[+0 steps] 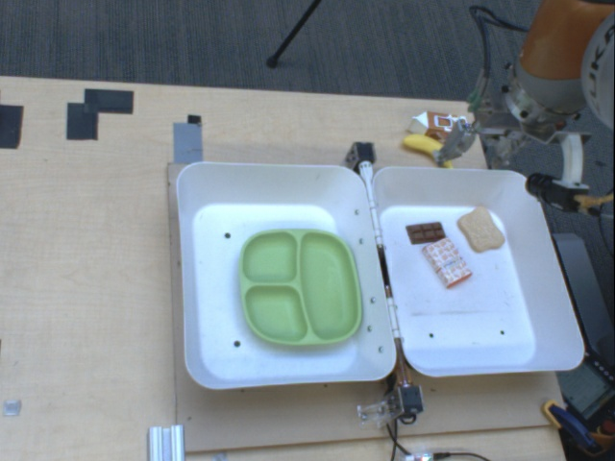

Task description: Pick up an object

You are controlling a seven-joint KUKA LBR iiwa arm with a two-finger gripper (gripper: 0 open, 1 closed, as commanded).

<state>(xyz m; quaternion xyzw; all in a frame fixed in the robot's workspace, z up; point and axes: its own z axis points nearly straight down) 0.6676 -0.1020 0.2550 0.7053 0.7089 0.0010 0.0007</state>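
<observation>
In the right bin (538, 349) lie three small items. They are a dark brown bar (425, 232), a red-and-white patterned packet (448, 262) and a tan, bread-like piece (479, 230). My gripper (455, 146) is in the upper right, past the right bin's back edge, and points left. Right at its tip I see a yellow banana-shaped piece (421, 144) and a white-and-orange wrapper (437, 122). Whether either one is held or just rests on the bench I cannot make out.
A green three-compartment plate (300, 287) sits in the left bin (207, 257). A narrow divider with a black clamp (362, 154) joins the two bins. Cables and dark hardware (562, 190) crowd the right side by the arm.
</observation>
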